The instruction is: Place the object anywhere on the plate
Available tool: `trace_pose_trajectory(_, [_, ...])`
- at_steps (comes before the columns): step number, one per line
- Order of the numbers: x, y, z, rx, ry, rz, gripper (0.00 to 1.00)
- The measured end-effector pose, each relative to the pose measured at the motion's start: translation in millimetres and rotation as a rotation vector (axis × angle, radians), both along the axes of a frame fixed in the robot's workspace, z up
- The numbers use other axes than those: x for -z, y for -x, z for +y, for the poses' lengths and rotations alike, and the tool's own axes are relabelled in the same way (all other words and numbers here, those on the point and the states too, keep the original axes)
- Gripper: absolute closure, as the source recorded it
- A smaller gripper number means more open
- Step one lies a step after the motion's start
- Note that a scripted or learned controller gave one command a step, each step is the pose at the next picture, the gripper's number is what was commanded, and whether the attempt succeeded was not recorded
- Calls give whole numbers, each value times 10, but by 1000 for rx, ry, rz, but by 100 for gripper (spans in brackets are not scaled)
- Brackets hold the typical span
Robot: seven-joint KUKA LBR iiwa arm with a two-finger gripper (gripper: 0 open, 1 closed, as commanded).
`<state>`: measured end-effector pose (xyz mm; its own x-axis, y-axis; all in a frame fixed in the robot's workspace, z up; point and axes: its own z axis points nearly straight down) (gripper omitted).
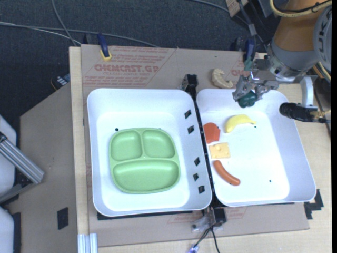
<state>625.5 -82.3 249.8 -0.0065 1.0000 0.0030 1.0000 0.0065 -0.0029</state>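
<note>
Grey arm (321, 30), broad orange band, metal wrist, black cable

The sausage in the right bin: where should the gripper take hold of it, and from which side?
Probably at the middle of the sausage, coming straight down from above. It lies flat and slanted on the bin floor, long and thin, so the fingers should close across its narrow width. Its upper end lies close to the cheese, so mid-length gives more room.

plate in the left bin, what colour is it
Light green, plain, as the camera view shows the plate.
</note>
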Motion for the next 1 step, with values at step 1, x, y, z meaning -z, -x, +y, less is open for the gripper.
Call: trace_pose_trajectory(1, [-19,24,571,0,0,0,100])
